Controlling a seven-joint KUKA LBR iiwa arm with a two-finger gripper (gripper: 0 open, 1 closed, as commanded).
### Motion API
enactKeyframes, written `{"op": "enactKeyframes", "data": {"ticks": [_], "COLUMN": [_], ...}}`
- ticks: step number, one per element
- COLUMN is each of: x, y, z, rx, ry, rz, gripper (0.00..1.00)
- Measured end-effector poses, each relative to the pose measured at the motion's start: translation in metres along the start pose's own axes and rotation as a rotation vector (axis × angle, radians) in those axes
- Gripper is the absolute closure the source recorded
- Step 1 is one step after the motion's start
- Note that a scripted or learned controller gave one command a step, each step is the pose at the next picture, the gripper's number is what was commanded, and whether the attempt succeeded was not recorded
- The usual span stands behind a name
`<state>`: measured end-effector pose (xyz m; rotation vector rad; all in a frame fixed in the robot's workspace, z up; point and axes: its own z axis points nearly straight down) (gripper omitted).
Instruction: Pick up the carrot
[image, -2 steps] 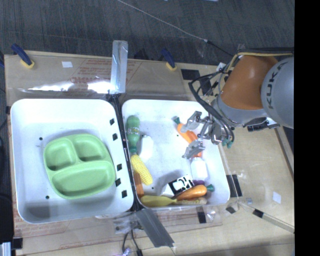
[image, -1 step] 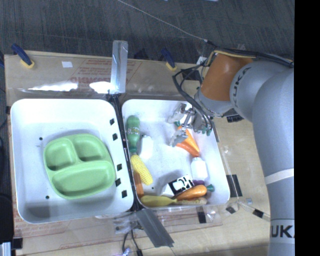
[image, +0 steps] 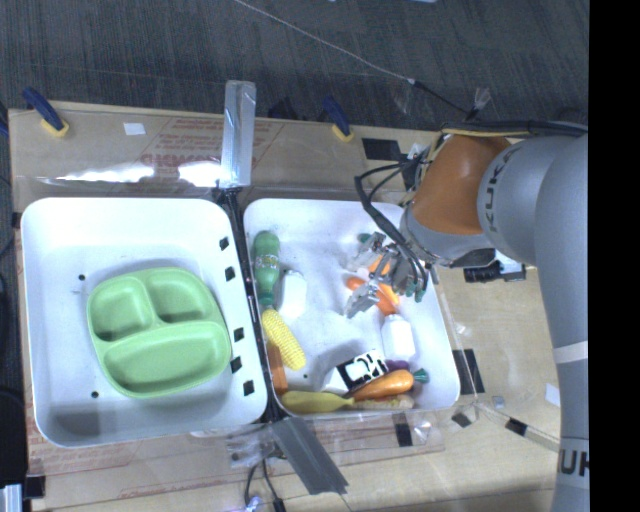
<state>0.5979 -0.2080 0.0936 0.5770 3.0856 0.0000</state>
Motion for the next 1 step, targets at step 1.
{"op": "enactKeyframes", "data": {"ticks": [1], "x": [-0.0011], "y": [0.0023], "z": [-0.0112], "rx": [0.000], "ry": [-0.002], "rz": [-0.009], "gripper": [1.00]}}
